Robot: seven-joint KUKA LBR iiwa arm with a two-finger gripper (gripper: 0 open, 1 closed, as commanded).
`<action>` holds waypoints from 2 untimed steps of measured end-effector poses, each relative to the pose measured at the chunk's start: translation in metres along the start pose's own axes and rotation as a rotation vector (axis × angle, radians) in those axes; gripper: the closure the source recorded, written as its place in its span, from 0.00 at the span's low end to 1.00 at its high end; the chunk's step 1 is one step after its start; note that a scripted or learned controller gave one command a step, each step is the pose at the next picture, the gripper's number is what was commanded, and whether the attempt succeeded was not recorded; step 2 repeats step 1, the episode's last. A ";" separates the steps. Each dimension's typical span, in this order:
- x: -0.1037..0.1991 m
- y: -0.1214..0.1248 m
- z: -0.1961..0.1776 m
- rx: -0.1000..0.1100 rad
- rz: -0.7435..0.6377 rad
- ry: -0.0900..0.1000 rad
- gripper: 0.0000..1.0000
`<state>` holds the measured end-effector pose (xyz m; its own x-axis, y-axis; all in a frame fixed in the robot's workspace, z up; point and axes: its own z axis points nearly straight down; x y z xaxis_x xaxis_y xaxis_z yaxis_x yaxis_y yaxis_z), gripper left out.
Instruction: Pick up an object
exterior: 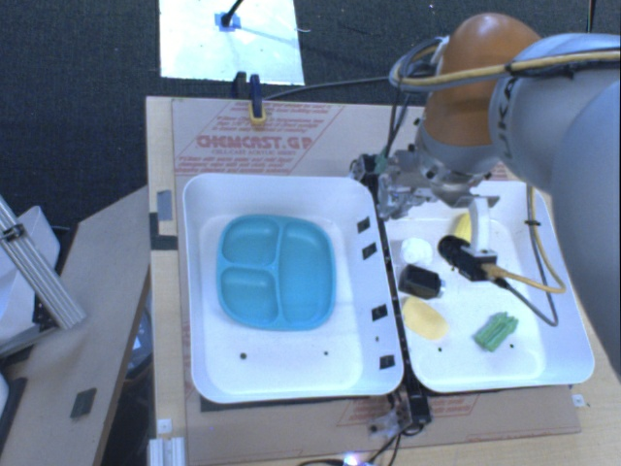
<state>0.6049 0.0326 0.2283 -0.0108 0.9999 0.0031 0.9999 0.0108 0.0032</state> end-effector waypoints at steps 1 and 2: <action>0.060 -0.002 -0.002 0.001 0.000 0.000 1.00; 0.060 -0.002 -0.002 0.001 0.000 0.000 1.00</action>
